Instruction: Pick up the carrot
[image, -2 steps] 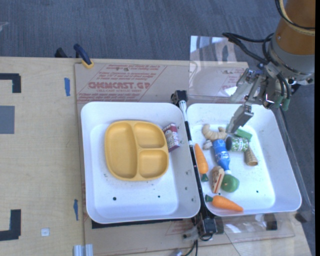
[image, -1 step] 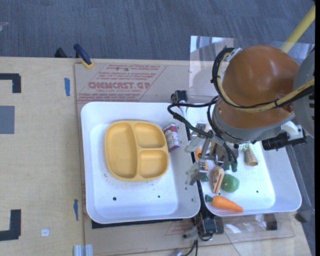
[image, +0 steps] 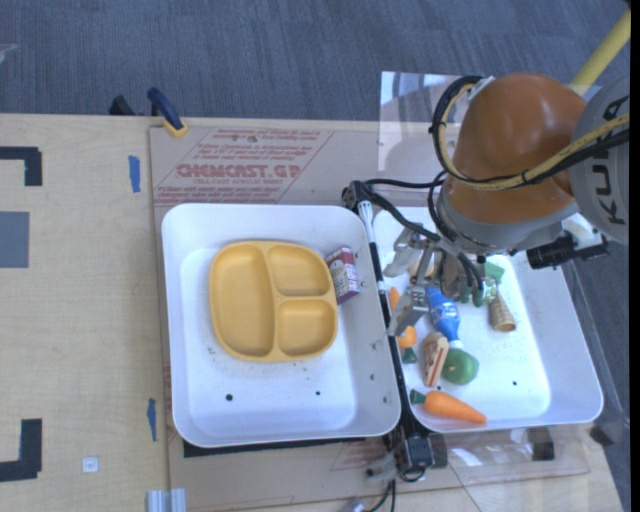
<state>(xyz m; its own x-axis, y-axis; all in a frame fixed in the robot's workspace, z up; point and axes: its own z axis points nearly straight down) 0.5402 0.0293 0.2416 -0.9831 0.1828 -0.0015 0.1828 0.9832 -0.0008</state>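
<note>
Overhead, gripper (image: 428, 268) hovers well apart from carrot (image: 450, 405).

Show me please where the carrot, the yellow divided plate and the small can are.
carrot (image: 452, 405), camera view, middle of its orange body.
yellow divided plate (image: 240, 300), camera view, floor of its large compartment.
small can (image: 343, 273), camera view, its labelled side.

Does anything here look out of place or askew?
Yes. A small can lies on its side in the left bin, leaning against the yellow divided plate, apart from the other items.
</note>
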